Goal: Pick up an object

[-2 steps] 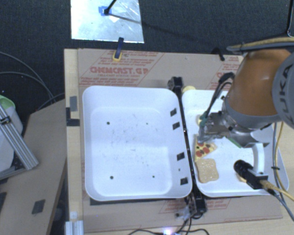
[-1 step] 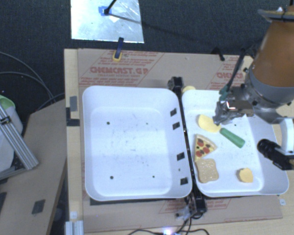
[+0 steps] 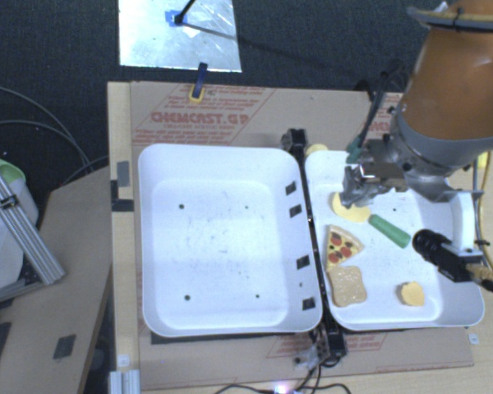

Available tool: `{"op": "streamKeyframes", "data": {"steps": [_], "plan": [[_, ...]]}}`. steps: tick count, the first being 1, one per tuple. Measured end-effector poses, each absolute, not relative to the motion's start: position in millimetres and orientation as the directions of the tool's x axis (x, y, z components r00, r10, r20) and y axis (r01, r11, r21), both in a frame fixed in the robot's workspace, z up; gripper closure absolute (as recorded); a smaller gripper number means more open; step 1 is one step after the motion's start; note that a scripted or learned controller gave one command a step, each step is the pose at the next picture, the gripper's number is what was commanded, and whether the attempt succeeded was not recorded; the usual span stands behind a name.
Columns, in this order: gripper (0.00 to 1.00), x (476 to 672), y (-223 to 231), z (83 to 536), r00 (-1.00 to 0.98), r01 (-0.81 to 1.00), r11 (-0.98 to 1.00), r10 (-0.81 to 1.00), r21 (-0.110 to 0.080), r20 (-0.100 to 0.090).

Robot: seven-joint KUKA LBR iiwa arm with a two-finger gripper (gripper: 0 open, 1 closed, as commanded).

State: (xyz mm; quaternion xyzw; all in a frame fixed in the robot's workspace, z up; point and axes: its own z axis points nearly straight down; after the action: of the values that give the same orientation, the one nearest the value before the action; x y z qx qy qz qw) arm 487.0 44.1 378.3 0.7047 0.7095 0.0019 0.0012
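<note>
Gripper [image 3: 357, 189] sits low over yellow piece [image 3: 351, 210] in right bin [image 3: 452, 306], finger state cannot tell, so centre on the piece, keep clear of green cylinder [image 3: 389, 229] and pizza slice [image 3: 342, 246], then lift straight.

Arm [image 3: 456, 80] reaching from right, end effector [image 3: 355, 189] lowered

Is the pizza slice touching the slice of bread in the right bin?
Cannot tell. In the camera view the pizza slice lies just above the bread slice in the right bin; their edges meet or nearly meet, with no plain gap or overlap.
</note>
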Motion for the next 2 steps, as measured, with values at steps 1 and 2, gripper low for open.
{"op": "streamKeyframes", "data": {"steps": [1, 2], "plan": [[1.0, 492.5, 87.7, 389.9, -0.004, 1.0, 0.004, 1.0, 0.004, 0.001], [0.0, 492.4, 87.0, 389.5, -0.004, 1.0, 0.004, 1.0, 0.002, 0.0]]}}
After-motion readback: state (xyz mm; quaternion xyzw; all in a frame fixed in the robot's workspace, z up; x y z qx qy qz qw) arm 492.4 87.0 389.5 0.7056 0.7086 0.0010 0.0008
